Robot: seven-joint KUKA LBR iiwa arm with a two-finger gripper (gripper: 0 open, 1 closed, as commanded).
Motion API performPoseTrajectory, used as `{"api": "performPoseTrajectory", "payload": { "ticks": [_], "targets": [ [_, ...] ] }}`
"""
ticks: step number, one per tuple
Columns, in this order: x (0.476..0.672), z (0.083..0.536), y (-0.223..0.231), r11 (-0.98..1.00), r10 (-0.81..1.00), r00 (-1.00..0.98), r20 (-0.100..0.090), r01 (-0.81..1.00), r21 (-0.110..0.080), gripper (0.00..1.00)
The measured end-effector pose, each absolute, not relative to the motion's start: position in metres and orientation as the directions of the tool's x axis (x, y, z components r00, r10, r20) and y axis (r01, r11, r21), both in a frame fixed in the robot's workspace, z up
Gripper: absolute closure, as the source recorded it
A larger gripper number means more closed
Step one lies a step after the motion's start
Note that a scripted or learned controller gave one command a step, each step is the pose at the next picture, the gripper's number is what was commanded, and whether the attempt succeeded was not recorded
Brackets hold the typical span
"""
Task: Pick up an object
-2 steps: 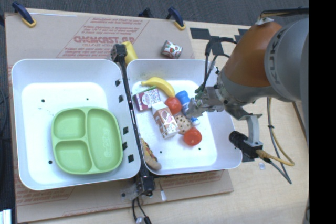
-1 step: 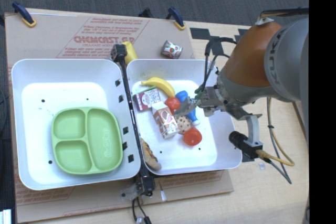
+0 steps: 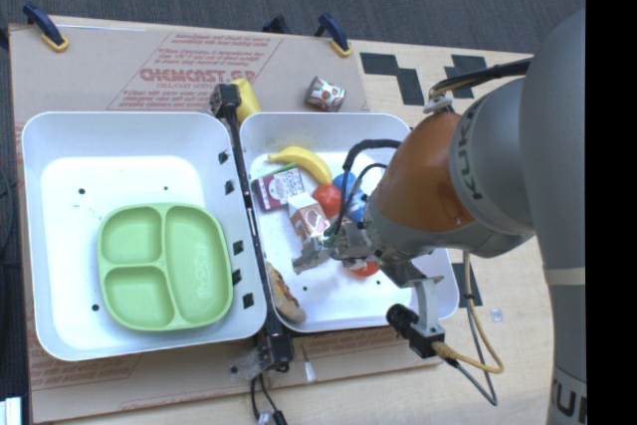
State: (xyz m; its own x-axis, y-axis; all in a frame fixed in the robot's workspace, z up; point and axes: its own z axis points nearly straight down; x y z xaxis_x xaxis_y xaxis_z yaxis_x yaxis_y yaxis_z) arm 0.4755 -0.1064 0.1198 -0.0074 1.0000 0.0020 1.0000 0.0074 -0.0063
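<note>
Cardboard-covered worktop [image 3: 90, 65], two white bins: the right bin [image 3: 398, 314] is crowded with a banana [image 3: 299, 160], a red-brown carton [image 3: 281, 187] and small packets, all light and fairly stiff. Claw [image 3: 333, 249] sits low at centre, its opening hidden under the wrist. Banana's middle looks the easiest hold; bin walls crowd close.

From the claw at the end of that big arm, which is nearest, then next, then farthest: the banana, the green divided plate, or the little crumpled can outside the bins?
Measured from the gripper in the camera view:
1. Banana, in the same right-hand bin, just beyond the gripper.
2. Green divided plate, in the left bin, across the divider.
3. Crumpled can, on the cardboard past the bins' far edge.
</note>
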Motion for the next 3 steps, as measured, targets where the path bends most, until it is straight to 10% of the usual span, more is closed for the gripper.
{"api": "performPoseTrajectory", "payload": {
  "ticks": [1,3],
  "targets": [
    [0.477,0.13,-0.107,0.012,1.0,-0.012,0.001,1.0,-0.005,1.0],
    [0.479,0.151,-0.107,0.021,1.0,-0.021,0.0,1.0,-0.006,1.0]
  ]
}}
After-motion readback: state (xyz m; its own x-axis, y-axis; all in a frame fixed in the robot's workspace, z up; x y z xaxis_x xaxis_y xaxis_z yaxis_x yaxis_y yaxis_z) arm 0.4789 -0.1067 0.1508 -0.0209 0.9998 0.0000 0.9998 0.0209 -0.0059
